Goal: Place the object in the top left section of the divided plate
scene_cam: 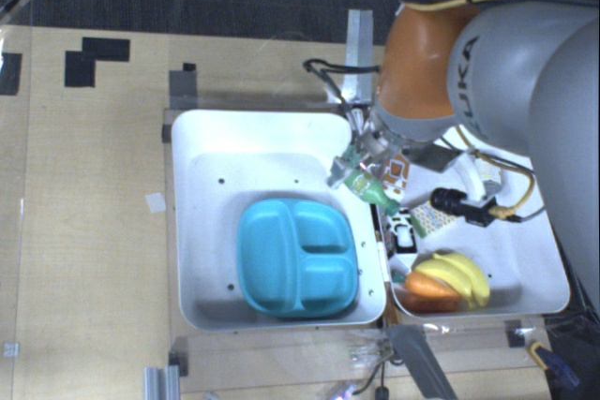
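view: camera view, the one overhead, looking down at a slant
landmark: blue divided plate (281,258), flat in the left bin (187,192), toward that bin's near side
plate layout: one long section on its left, two smaller ones on its right, ridges between them
gripper (362,173): up and right of the plate, over the strip where the two bins meet, apart from the plate
fingers: clenched on the green object (373,190), which sits tilted between the tips
green object: the task's thing; just past the plate's upper right corner, not touching the plate, above the left bin's right rim
arm (525,80): grey, reaches in from right of the plate; orange band (417,61) directly behind the gripper
right bin (548,295): right of the plate, across the shared rims
bananas (461,274): yellow bunch, right of the plate, level with its lower half, near the right bin's front wall
orange-red item (429,288): touching the bananas, between them and the plate; can't tell what it is
patterned card (433,218): right of the plate, beyond the bananas, lying on the right bin's floor
small black-and-white item (403,234): just right of the plate across the rims, beside the card; too small to identify
bench (84,220): pale wood, left of the plate; black markings (94,61) well up and left of it
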`<control>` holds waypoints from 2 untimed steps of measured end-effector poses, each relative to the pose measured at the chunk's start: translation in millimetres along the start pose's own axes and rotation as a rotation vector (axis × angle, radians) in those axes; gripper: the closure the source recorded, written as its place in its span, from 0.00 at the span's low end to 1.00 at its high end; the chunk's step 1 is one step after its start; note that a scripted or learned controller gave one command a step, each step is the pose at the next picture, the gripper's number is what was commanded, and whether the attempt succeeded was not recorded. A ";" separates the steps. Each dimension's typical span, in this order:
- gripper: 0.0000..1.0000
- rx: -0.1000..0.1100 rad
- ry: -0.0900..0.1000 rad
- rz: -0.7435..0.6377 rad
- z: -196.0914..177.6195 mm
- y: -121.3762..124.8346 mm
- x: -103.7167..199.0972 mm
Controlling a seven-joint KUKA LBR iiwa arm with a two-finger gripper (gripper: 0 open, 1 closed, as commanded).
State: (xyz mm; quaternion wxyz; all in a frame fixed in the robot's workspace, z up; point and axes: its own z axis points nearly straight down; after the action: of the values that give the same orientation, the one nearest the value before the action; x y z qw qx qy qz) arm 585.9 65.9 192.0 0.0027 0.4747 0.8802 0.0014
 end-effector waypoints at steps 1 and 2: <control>1.00 0.003 0.004 -0.252 9.3 6.2 49.1; 1.00 0.000 0.001 -0.364 -33.0 1.1 -5.2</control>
State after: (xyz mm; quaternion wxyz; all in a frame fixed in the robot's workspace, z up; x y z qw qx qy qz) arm 589.6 62.2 225.0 0.0025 0.3076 0.9515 0.0009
